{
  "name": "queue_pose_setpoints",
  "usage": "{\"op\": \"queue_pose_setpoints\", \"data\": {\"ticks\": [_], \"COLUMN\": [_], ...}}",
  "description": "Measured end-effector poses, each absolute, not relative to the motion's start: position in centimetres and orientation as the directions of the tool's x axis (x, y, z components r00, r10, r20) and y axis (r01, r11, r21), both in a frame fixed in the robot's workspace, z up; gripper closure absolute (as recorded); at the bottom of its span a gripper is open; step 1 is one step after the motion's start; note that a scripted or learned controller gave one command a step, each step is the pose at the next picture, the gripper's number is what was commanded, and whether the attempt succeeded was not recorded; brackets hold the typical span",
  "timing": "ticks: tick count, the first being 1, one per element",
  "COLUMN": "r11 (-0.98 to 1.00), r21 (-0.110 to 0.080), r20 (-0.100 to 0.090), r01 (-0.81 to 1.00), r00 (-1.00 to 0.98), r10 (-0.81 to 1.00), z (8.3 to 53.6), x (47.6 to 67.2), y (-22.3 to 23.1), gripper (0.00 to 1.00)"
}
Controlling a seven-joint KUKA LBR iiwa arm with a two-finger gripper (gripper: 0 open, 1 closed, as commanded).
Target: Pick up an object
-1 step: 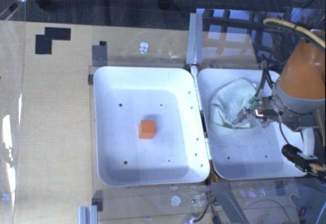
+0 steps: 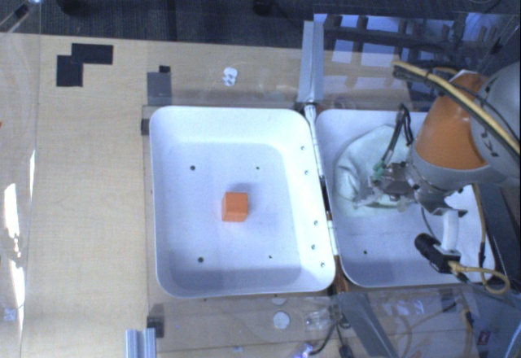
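Overhead camera view first: orange cube [image 2: 235, 207] is sitting alone near the middle of the left bin [image 2: 175, 267], while my arm [image 2: 456, 137] hangs over the right bin [image 2: 358, 271], with the claw [image 2: 389, 183] down among some pale crumpled stuff [image 2: 358, 165] I can't identify. Can't tell if the claw is open or shut from here, honestly. To do this well I'd lift clear of the divider, cross over, centre above the cube, square up with its sides and drop straight down.

1 fixed camera looks down at a slant from above the bench [image 2: 81, 185] — both bins [image 2: 163, 185] in frame.
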State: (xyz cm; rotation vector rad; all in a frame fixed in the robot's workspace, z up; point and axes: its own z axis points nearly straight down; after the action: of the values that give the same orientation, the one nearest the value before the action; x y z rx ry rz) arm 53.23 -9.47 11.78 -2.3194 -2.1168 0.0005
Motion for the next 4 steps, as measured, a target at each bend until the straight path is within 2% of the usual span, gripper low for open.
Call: {"op": "queue_pose_setpoints", "data": {"ticks": [1,2,3,4], "r11": [-0.020,0.021,0.200,0.114], "r21": [0.004,0.019,0.006,0.004], "r20": [0.001,-0.003,-0.003,-0.001], "r01": [1.000,1.000,0.980,0.993], "r00": [0.020,-0.021,-0.200,-0.114], "r10": [1.000,1.000,0.980,0.993], "z": [18.5,9.4,19.5,19.4], "x": [57.2,55.6,51.4,54.1], "y": [-5.9,-9.9,-16.5,-19.1], "gripper": [0.00,0.00,0.00,0.00]}}
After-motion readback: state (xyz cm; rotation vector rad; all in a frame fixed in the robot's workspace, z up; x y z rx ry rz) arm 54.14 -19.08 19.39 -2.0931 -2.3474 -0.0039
